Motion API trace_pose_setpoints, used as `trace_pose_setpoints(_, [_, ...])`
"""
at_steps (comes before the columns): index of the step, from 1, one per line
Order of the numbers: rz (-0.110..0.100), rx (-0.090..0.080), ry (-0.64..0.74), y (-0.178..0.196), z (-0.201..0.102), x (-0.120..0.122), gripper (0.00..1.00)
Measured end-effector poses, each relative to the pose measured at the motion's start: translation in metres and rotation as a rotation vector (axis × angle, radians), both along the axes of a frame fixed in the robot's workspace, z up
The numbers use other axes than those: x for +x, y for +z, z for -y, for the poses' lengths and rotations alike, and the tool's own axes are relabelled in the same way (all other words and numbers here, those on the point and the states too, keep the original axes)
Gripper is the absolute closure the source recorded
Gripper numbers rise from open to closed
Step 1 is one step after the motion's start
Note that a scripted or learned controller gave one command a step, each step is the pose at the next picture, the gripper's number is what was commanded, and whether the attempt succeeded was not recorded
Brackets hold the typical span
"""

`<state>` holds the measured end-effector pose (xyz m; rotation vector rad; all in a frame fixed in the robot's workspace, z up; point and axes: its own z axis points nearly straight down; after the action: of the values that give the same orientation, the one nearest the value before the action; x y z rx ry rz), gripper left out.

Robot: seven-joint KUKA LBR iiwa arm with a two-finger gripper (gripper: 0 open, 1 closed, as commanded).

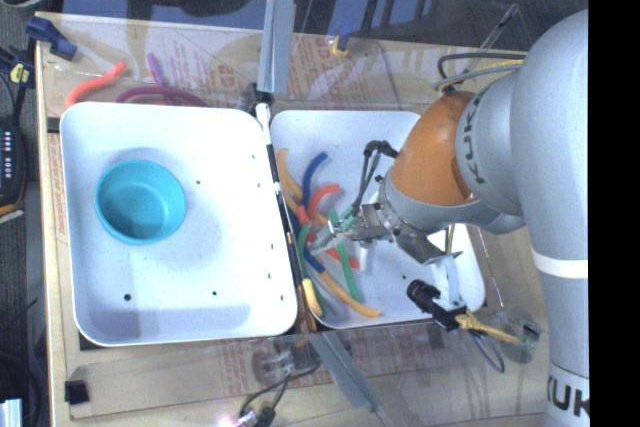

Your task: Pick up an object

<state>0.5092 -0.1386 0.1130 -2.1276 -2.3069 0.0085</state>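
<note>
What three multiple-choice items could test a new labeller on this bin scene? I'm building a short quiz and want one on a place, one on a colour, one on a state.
1. Where does the bowl sit?
A. In the left bin
B. In the right bin
C. On the bench outside both bins

2. What colour is the bowl?
A. Red
B. Yellow
C. Blue

3. How does the claw stand relative to the pile of coloured tubes?
A. Parked over the left bin
B. Down over the pile in the right bin
C. Raised over the bench in front of the bins

Answers:
1 A: the bowl rests on the left bin's white floor, towards its left side.
2 C: the bowl is light blue inside and out.
3 B: the arm's wrist reaches in from the right and its tip meets the tubes on the right bin's left side.
</note>
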Motion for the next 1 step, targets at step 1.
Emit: trace_pose_setpoints(1, [0.011, 0.004, 0.035, -0.0164, 0.0186, -0.0007, 0.0])
